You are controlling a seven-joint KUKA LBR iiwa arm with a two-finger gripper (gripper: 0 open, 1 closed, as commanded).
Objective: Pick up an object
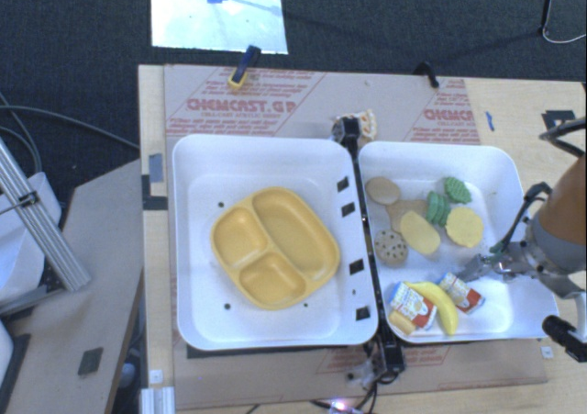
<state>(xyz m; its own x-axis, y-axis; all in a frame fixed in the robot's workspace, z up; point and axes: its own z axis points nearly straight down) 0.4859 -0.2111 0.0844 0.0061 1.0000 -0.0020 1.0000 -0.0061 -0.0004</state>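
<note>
Reading "CHEMCAST GP" on the backing sheet [240,106]; gripper [479,265] hovers above the right bin [504,164], finger state indiscernible, beside a small packet [461,293].

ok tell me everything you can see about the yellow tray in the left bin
The yellow tray looks like smooth moulded plastic, oval, with three shallow compartments: one large along its upper right, two smaller at the left and bottom. It lies flat, right way up, turned at a slant, near the middle of the left bin, touching only the bin floor. Nothing lies in it.
</note>
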